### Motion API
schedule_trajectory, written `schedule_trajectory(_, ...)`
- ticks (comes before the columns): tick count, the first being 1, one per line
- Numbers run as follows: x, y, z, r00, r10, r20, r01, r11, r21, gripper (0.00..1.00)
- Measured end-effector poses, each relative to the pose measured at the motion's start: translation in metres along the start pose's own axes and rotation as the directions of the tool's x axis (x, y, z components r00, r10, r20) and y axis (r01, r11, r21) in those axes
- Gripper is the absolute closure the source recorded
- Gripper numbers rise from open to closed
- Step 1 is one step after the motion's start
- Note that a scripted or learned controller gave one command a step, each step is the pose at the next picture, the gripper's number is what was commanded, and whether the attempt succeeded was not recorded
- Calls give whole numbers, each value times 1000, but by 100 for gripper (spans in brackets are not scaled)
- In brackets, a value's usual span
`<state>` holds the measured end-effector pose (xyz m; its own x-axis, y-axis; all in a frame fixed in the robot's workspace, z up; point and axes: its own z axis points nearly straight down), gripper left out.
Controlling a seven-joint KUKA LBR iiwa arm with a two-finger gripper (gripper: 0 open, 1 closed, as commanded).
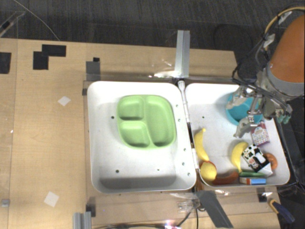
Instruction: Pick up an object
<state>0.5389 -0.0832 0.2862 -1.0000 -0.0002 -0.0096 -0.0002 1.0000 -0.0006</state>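
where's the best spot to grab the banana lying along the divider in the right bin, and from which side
Probably the middle of the banana, coming straight down from above. It lies flat and curved, lengthwise along the right bin's left wall, so closing across its narrow width fits best. Its lower end touches a yellow round fruit, so stay above that; the wall leaves little room on one side.

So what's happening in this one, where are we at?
The grey arm reaches in from the right, its tool low over the right bin, right by a teal bowl. Nothing can be seen in its grip. Two bananas, a lemon and some small packages lie along the bin's near side. The left bin holds a green divided tray.
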Motion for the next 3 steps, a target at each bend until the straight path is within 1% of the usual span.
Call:
schedule_trajectory(1, 12, -6, 116, 992, -126, -8, 126, 992, -3, 0)
schedule_trajectory(2, 14, -76, 196, 1000, -14, 7, 14, 1000, 2, 0)
schedule_trajectory(3, 32, -31, 195, 996, 91, 11, -91, 996, 2, 0)
